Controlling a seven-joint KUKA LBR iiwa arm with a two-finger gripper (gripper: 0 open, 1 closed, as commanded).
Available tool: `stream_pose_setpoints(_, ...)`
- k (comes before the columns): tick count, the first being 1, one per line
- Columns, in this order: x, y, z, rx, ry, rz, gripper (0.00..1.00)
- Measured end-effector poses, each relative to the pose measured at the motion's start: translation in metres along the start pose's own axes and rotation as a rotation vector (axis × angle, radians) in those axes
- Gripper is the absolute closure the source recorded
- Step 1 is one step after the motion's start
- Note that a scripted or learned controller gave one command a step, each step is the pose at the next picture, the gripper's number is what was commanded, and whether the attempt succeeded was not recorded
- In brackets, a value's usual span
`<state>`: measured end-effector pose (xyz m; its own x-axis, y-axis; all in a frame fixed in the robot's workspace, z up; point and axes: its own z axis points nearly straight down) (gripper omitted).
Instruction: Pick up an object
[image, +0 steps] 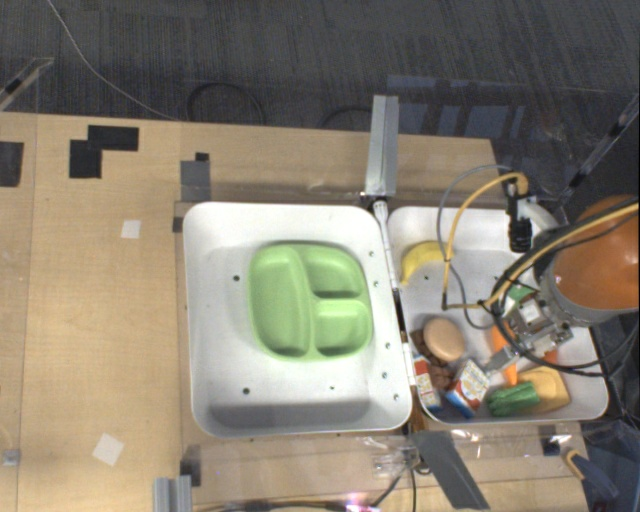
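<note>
**Ana:** Objects for picking all sit in the right-hand shallow white bin (597, 400): a yellow banana-shaped toy (421, 260) at about 11 o'clock in that bin, a round brown bun-like piece (444, 339) near the centre, a small red-and-white carton (472, 381) and a green pepper-shaped toy (512, 399) at 6 o'clock, and a yellow block (548, 385) just beside the pepper at 5 o'clock.

**Ben:** And the gripper (527, 330)?

**Ana:** It hangs low over the bin's 3 o'clock side, above the cluttered lower corner. Cables cross in front of it, so I cannot tell how it is set, or whether it has anything.

**Ben:** What worries you?

**Ana:** The pieces at 5 to 6 o'clock touch one another. A descent there could land on two at once and push them apart instead of closing on one, or pin one against the bin wall. The loose yellow cable (455, 215) might also snag.

**Ben:** The left bin (210, 250)?

**Ana:** It carries a light green divided plastic tray (308, 300), well apart from the arm.
</note>
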<state>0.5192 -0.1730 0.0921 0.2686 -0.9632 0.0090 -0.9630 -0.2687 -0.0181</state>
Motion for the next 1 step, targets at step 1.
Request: stream_pose_setpoints(1, -0.0037, -0.0047, -0.0122, 0.006, -0.003, -0.008, 1.0)
